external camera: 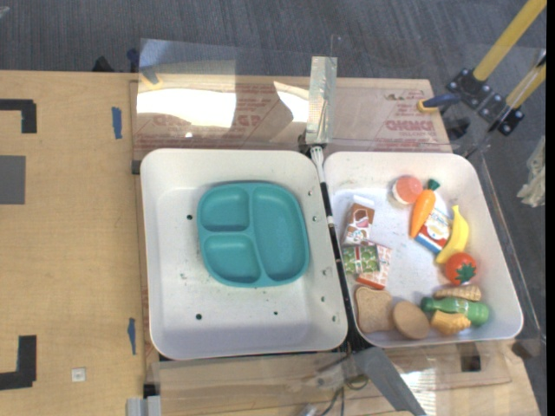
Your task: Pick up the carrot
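The teal tray (253, 233) sat in the left bin (165, 258); the carrot (421, 210) lay aslant in the right bin (503, 302), near 1 banana (454, 235). The claw's state could not be told; closing across the carrot's middle seemed wisest
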`<state>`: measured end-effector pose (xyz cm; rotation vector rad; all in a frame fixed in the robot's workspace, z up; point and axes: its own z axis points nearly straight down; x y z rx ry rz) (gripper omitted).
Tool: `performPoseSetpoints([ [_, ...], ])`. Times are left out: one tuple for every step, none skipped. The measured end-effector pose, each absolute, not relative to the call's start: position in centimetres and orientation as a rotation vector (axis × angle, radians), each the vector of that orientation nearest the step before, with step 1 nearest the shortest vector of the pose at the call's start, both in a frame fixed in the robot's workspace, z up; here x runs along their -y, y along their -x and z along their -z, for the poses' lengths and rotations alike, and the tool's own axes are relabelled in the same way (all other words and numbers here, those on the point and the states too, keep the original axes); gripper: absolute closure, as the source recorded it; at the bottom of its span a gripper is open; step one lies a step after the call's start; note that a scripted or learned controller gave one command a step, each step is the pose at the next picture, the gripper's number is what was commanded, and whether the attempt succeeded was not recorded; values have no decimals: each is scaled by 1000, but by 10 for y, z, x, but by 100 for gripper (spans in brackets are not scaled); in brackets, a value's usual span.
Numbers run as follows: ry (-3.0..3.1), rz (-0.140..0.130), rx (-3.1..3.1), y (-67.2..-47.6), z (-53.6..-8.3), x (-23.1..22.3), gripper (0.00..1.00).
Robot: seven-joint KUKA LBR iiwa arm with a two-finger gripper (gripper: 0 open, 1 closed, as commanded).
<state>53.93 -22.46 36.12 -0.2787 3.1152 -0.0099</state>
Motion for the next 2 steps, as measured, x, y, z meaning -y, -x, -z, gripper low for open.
performPoseSetpoints([
  [781,-7,-3045,-512,-180,222,100],
  [800,13,-3024,-522,-297,223,100],
])
